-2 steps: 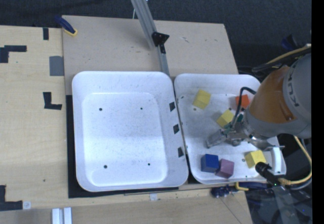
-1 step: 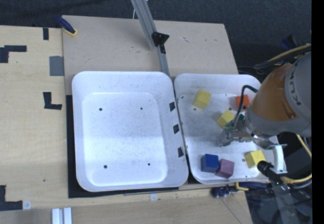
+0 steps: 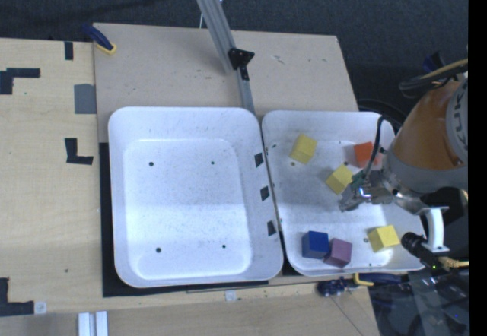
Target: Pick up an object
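The gripper [image 3: 352,199] hangs low in the right bin [image 3: 319,123]; whether it is clenched or released, I cannot tell. Just at its 11 o'clock sits a yellow cube [image 3: 340,178], the likeliest target, turned diamond-wise with no real long axis. An orange block [image 3: 363,152] lies at 1 o'clock, another yellow cube [image 3: 383,237] at 4 o'clock. A descent beside the cube could nudge its corner and skid it away.

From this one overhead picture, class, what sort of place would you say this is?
Most likely a robot lab bench for pick-up trials. A robot arm reaches over two white bins, the right one holding small coloured blocks, and black tape marks dot the wooden bench.
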`<state>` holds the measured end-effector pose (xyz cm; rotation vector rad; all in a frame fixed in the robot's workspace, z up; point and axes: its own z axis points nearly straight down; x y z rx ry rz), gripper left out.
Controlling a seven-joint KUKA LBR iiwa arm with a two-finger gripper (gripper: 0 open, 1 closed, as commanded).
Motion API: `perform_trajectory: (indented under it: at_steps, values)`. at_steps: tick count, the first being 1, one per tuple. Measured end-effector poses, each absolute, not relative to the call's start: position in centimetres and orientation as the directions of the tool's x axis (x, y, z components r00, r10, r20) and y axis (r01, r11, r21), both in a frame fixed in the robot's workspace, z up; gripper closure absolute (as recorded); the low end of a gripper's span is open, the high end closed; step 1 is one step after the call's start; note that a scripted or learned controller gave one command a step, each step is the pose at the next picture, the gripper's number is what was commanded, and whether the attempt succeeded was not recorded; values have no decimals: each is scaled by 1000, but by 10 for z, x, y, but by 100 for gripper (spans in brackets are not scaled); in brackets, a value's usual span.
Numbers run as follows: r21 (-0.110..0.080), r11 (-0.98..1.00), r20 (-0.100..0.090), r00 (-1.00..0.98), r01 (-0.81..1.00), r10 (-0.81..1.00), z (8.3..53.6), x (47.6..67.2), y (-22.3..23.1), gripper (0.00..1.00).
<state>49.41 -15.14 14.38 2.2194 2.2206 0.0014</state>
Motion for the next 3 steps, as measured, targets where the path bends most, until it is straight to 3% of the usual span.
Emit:
perform_trajectory:
  at_steps: [2,3]
  values:
    - [5,3,-1,-3,1000,1000,256,493,-135,100]
    - [-2,5,1,-5,1000,1000,246,502,-92,100]
